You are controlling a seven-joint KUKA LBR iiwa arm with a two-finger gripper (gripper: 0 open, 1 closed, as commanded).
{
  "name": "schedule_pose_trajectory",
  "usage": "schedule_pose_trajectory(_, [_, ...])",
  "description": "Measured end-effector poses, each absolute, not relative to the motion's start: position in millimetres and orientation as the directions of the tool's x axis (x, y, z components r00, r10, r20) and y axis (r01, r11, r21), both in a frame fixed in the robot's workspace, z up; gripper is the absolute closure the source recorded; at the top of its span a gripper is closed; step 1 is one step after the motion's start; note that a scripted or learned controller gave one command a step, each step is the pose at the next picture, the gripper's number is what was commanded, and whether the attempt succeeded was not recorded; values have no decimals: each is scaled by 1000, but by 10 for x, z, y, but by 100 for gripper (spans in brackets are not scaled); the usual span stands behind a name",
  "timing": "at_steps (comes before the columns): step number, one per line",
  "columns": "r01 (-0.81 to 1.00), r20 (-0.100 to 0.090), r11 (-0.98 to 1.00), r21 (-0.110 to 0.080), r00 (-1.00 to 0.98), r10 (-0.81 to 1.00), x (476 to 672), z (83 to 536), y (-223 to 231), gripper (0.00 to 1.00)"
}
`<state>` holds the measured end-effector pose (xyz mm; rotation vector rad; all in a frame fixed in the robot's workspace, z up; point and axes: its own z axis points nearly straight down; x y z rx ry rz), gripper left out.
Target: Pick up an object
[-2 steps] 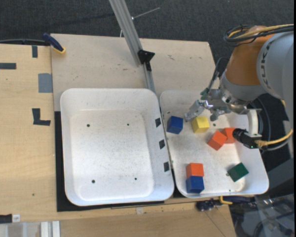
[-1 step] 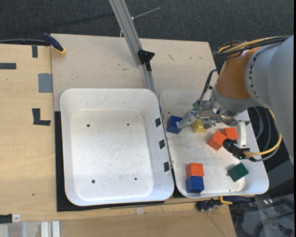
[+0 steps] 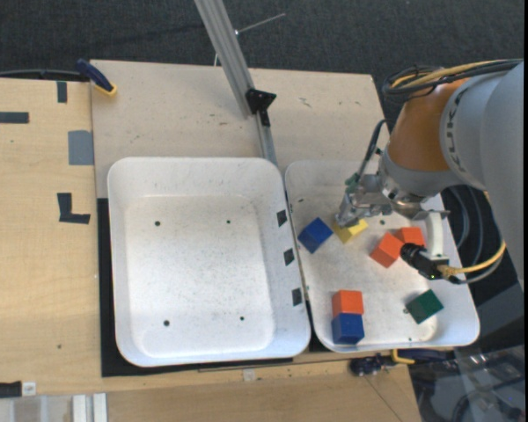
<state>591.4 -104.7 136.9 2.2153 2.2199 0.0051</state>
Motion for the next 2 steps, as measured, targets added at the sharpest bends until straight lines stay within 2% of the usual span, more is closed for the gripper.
schedule_pose_trajectory(2, [1000, -1, 2, 5, -2, 1000, 5882, 2347, -1006, 100])
